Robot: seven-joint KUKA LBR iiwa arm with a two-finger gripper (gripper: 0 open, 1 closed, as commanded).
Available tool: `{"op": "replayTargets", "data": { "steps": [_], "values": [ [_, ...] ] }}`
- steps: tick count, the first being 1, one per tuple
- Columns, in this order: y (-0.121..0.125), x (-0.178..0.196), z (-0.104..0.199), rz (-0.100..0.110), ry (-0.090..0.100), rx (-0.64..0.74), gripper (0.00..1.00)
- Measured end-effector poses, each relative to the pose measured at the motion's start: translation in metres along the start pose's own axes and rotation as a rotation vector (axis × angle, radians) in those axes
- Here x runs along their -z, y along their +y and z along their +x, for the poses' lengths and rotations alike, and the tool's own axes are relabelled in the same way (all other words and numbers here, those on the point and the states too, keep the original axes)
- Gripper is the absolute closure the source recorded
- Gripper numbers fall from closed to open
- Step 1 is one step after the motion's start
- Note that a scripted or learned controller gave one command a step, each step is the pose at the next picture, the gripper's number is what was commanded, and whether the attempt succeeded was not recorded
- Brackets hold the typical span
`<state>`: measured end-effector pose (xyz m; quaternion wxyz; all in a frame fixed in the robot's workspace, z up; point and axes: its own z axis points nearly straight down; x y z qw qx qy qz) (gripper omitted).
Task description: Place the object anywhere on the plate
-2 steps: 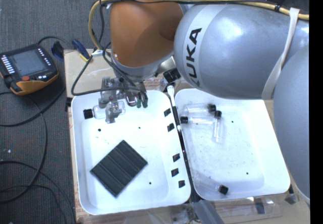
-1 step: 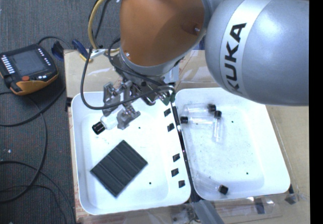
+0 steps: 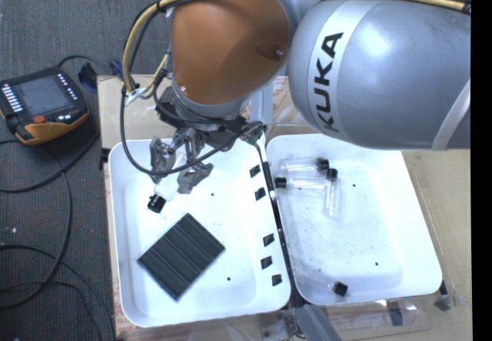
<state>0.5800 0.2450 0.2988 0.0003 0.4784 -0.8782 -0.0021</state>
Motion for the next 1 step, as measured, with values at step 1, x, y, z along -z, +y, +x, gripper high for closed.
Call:
{"op": "replayTargets", "data": {
  "steps": [1],
  "values": [
    [-0.0005,0.0083,-0.0014,-0.003,-0.002,-0.006,1.0]
  ]
}}
